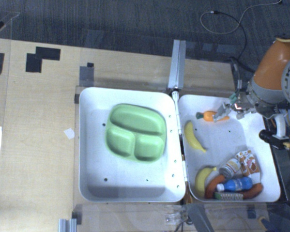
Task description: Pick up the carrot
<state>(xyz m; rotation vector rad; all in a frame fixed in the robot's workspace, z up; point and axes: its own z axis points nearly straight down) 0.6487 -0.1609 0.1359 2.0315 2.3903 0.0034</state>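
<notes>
Around the small orange carrot (210, 116), which lies near the far wall of the right-hand shallow white bin (273, 158), you have open floor on most sides: the nearest neighbour is a yellow curved banana (193, 137) lying just toward the bin's left wall, apart from the carrot. Further toward you, the near end of that bin is crowded: a second yellow banana (203, 178), a red sausage-shaped piece (214, 184), a blue-labelled plastic bottle (236, 185), a small tin can (230, 168) and a printed snack packet (249, 162) lie heaped together, well away from the carrot. Your left-hand shallow white bin (85, 149) holds a green three-compartment plastic tray (136, 132) near its middle.

Both bins sit side by side on a pale wooden surface (32, 146) with black markings at its far left; beyond it is dark carpet with a thin cable looping across.

Your grey arm with its orange band (276, 62) reaches in from the right, and the jaws (228, 110) sit low at the carrot's right end, touching or very nearly touching it. You cannot tell from this angle how far the jaws are parted, or whether the carrot is between them
</notes>
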